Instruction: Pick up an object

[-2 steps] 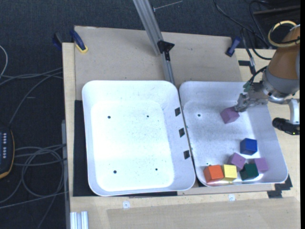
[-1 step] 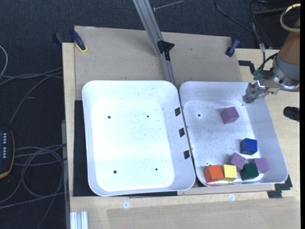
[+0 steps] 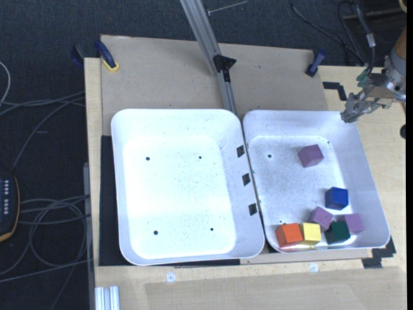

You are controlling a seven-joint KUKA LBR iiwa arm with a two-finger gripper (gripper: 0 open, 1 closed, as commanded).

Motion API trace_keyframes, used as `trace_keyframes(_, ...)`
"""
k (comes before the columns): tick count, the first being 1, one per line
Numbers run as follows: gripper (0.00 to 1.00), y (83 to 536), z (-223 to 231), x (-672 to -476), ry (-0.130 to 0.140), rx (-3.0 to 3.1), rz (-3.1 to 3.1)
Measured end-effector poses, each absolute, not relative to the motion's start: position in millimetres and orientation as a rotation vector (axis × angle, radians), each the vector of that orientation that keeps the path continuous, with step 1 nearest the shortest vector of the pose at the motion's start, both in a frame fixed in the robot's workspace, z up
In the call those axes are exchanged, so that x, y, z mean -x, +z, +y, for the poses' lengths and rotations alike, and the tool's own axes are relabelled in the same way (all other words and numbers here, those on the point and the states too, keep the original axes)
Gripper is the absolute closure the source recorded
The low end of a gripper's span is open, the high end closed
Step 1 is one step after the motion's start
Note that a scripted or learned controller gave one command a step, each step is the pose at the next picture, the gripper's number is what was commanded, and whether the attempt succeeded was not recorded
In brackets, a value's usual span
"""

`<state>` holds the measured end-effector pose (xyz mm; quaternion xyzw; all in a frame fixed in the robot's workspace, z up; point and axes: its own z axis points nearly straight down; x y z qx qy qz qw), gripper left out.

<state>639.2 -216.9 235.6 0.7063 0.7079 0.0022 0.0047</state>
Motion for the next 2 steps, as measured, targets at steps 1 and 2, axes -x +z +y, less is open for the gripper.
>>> trace_keyframes(1,1.00,280,-217,-640.6,0.006,-2.214,2.218)
trace_keyframes(2,1.00,265,-165,-627.8,-0.001,-2.218,2.229)
